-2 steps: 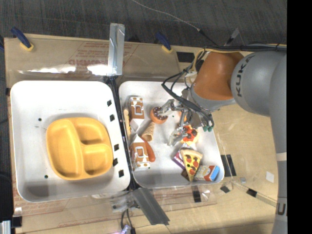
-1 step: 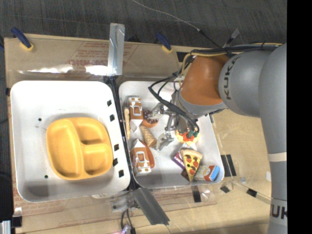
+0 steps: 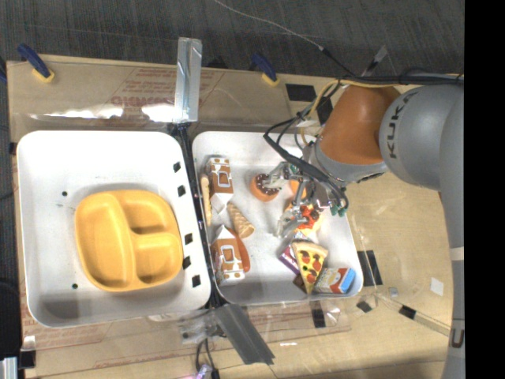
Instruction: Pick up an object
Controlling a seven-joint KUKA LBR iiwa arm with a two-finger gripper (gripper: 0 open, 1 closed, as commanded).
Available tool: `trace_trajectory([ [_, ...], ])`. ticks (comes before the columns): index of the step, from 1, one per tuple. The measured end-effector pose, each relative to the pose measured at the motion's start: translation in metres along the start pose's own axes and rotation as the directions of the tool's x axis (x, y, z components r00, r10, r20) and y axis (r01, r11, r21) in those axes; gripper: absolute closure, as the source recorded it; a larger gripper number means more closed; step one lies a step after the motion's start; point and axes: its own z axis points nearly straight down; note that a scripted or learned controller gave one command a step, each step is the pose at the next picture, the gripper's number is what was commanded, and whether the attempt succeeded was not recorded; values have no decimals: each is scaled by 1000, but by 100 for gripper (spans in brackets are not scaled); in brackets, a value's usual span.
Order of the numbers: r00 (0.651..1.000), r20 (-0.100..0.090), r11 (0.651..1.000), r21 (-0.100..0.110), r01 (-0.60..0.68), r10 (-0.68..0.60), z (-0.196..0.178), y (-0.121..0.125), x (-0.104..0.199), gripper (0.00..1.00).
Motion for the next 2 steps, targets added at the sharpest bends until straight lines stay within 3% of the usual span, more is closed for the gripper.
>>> trace_trajectory([
  [1, 1000, 1, 1000, 0, 22, -22, -1, -2, -13, 0],
  [2, 998, -2, 998, -1, 64, -64, 0, 1, -7, 0],
])
